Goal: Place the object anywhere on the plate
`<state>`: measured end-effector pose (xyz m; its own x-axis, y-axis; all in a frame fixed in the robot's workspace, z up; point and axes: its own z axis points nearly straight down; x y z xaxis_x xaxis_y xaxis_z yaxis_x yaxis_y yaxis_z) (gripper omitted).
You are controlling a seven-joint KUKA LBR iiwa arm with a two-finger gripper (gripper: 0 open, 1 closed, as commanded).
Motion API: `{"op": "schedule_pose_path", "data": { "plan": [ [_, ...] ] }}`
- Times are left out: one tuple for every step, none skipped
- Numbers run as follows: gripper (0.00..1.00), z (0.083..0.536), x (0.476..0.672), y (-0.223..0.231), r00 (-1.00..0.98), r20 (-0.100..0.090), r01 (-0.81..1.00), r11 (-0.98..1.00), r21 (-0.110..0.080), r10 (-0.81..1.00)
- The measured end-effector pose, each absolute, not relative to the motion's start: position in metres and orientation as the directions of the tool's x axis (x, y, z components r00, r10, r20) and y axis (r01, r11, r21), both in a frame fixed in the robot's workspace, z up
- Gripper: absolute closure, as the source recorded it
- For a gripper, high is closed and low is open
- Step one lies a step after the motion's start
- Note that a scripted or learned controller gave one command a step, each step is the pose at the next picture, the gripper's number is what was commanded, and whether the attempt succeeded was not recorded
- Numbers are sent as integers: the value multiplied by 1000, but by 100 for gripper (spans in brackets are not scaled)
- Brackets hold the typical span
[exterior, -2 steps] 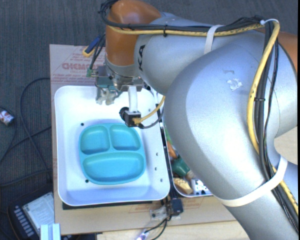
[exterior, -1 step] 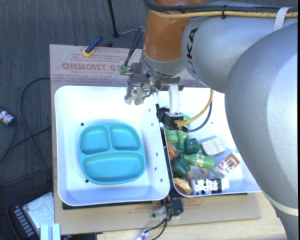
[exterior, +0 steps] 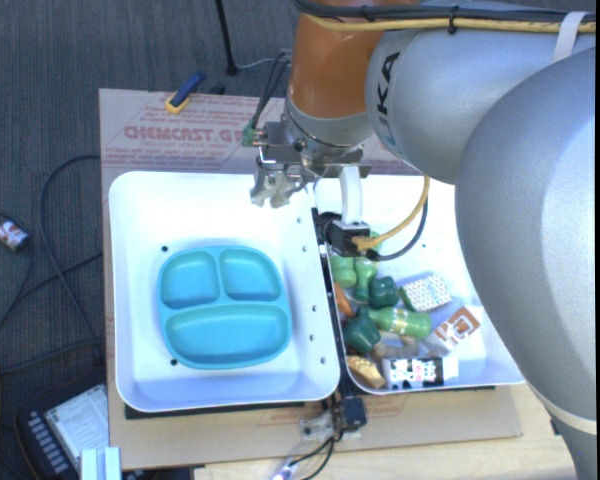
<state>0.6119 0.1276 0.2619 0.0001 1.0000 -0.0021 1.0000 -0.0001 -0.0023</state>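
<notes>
Tool [exterior: 271, 190] hangs over the left bin's [exterior: 140, 368] far right corner; whether it grips anything, I cannot tell. Blue plate [exterior: 223, 305] sits nearer.

Floor [exterior: 40, 58]: dark grey carpet with a fine ribbed weave, covering the top and left of the view.
Desk [exterior: 230, 456]: light wood, its surface showing along the bottom edge.
Board [exterior: 150, 133]: pinkish-brown sheet lying flat on the desk, printed with faded red lettering.
Cables [exterior: 60, 198]: thin black leads looping over the carpet on the left.
Stand [exterior: 222, 28]: a thin dark pole rising from the carpet at the top.
Clamp [exterior: 185, 90]: a small blue and yellow object at the board's far edge.
Small object [exterior: 12, 233]: a small item on the carpet at far left, too small to identify.
Light: bright and even, soft shadows.
</notes>
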Motion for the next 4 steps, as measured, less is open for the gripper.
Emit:
{"op": "schedule_pose_path", "data": {
  "plan": [
    [100,271,612,128,-1,-2,1000,1,-3,1000],
    [100,299,623,194,-2,1,1000,2,0,1000],
    [100,337,641,233,-2,0,1000,2,1,1000],
    [100,257,647,232,-1,-3,1000,1,-3,1000]
  ]
}}
